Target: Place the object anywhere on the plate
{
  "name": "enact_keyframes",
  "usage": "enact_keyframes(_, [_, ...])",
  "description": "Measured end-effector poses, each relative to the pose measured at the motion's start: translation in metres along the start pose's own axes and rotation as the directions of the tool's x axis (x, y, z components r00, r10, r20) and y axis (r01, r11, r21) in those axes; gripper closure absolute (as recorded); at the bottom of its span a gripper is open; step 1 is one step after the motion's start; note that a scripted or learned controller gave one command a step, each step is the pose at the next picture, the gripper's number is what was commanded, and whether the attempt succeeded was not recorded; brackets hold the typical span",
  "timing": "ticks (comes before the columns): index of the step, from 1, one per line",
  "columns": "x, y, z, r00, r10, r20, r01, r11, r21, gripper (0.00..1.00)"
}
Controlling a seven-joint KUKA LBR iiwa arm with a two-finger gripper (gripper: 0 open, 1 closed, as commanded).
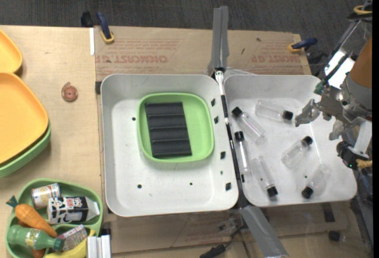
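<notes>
A green square plate (pixel 205 132) lies in the left bin (pixel 118 150) with a dark ridged slab (pixel 168 129) on it. Several clear vials with black caps lie scattered in the right bin (pixel 284 194): one (pixel 272 112) near the back, one (pixel 295 153) at mid right, one (pixel 263 173) near the front. My gripper (pixel 323 121) hangs over the right bin's right side, a little above and right of the mid-right vial. Its fingers (pixel 307 113) stand apart with nothing between them.
Stacked yellow and green plates (pixel 21 126) lie on the bench at far left. A green bowl (pixel 50 221) of toy food sits at the front left. A small pink disc (pixel 70 93) lies left of the bins. Clamps (pixel 105 32) hold the cardboard's back edge.
</notes>
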State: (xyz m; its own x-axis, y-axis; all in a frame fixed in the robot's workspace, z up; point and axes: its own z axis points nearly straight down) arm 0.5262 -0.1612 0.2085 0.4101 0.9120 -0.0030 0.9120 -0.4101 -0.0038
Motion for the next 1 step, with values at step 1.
enact_keyframes(1, [-0.0428, 0.0125, -0.0901, 0.986, 0.166, 0.000, -0.166, 0.986, -0.001, 0.00])
